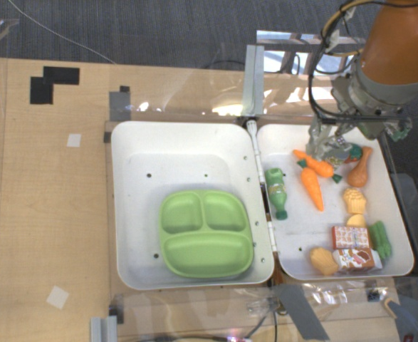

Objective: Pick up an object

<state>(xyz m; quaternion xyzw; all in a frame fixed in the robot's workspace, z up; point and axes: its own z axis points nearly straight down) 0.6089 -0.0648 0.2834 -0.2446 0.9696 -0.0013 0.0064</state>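
Orange carrots [312, 179] lie just beside the lowered fingers [325, 146], whose grip I cannot tell.

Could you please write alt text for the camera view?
The gripper reaches down among toy foods at the back of the right bin, beside two carrots. The left bin holds a green divided plate.

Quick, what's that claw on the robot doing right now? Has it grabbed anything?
Gripper: low in the right bin, right above the carrots; open, shut or holding something cannot be told.
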